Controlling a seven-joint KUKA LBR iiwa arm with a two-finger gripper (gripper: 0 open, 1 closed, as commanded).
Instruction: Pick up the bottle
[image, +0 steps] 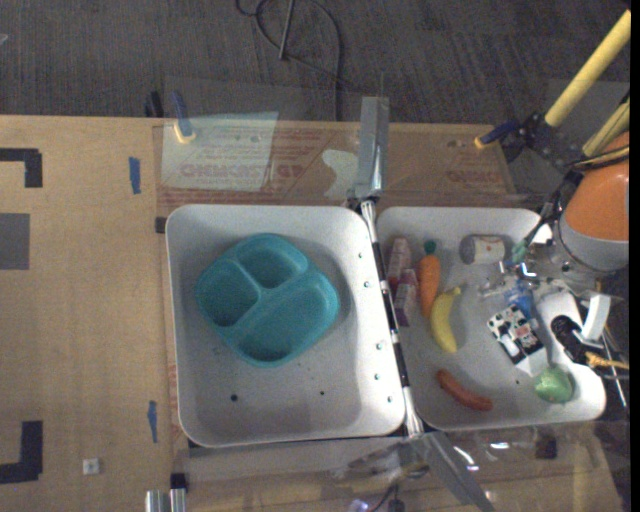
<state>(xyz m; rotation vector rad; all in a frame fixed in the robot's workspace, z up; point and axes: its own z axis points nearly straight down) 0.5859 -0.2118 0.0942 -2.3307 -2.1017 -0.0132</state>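
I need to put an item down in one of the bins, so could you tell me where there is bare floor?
The left bin has bare floor along its front, below the teal divided plate. The right bin is crowded: carrot, banana, sausage and the arm at its right side. A small bare patch lies between banana and sausage.

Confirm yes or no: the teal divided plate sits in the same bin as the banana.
No: the teal divided plate lies in the left bin, the banana in the right bin.

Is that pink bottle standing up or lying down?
Lying down. The bottle rests lengthwise on the right bin's floor, along its left wall, beside the carrot.
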